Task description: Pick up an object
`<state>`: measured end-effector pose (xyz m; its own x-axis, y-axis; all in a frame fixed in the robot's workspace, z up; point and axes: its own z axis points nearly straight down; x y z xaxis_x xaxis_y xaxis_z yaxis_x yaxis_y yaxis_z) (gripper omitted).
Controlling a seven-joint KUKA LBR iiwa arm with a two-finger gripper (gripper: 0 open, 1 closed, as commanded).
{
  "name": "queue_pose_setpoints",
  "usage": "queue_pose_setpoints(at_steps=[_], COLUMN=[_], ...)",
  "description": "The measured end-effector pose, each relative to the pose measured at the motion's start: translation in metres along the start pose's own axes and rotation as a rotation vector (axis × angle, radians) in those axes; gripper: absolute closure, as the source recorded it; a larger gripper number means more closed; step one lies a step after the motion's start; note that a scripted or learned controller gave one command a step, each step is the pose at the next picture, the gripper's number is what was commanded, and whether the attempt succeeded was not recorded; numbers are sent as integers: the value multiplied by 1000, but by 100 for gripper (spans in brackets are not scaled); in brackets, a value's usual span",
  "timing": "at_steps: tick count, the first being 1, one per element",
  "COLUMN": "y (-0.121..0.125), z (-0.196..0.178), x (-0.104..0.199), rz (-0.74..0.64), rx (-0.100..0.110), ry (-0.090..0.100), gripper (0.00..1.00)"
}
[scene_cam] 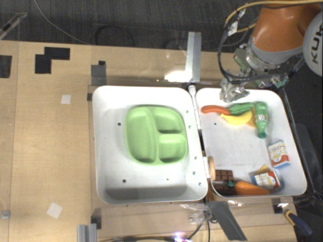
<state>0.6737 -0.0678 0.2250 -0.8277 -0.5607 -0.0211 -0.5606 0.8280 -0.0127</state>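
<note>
Gripper (pixel 233 91) hangs over the far rim of the right bin (pixel 298 150), just above the cluster at that bin's far edge. Finger spacing cannot be told from this slant; nothing visible between the fingers.

Candidate objects, all in the right bin:
- Green bottle (pixel 260 119), lying down, smooth and rounded, far side.
- Yellow banana (pixel 239 118), curved, touching the bottle and a green elongated piece (pixel 240 108).
- Orange-red chili-like piece (pixel 216 109), thin and tapered, beside the banana.
- Two small cartons (pixel 278 153) (pixel 266 179), flat-faced with printed labels, toward the right and near edges.
- Carrot (pixel 251 188) and brown chocolate-like block (pixel 223 175), along the near wall.

Left bin (pixel 101 150) carries a green divided tray (pixel 155 134), glossy moulded plastic.

Risks, as judged:
- The far cluster is packed tight; closing there may catch two items or push one aside.
- The gripper sits close to the bin wall, so a straight descent may strike the rim.
- The bottle and banana are round and slick and likely to roll out of a pinch.
- The thin chili piece lies low and could be missed.
</note>
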Motion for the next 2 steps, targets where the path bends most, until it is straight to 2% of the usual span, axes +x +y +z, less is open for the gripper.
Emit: queue_pose_setpoints(at_steps=[1,2], y=[-1,47], z=[-8,-24], x=[0,68], rz=[3,43], rx=[-1,-6], ry=[-3,11], gripper=[100,100])
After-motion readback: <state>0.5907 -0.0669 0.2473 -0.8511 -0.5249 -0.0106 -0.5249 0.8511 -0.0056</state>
